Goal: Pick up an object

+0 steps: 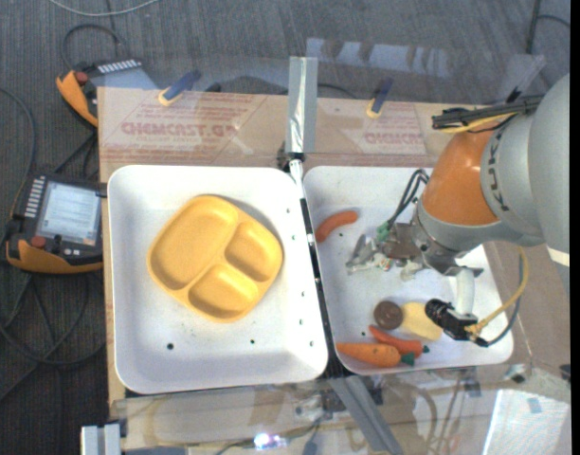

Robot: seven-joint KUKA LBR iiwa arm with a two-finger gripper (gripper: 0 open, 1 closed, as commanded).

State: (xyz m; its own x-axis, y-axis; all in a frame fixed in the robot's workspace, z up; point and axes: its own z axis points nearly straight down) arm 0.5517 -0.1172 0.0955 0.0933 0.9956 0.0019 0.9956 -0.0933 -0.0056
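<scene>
A sectioned tray point(216, 256) lies in the left bin point(129, 349). In the right bin point(342, 297), a sausage point(335, 223) lies at the back-left, and a carrot point(368, 354) lies along the front edge.

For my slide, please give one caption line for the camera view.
KUKA arm's gripper hovers in the right bin; yellow divided tray in the left bin.

A: Can you tell how the gripper point(373, 254) stands?

B: No. It's small and blurred against the right bin point(342, 282), so its state is unclear.

A: And the arm point(489, 183)?

B: Cut off by the right edge, and it covers that bin's far right corner.

A: The pale piece point(421, 320) near the front?

B: A black part overlaps its right end. I can't tell what either is.
</scene>
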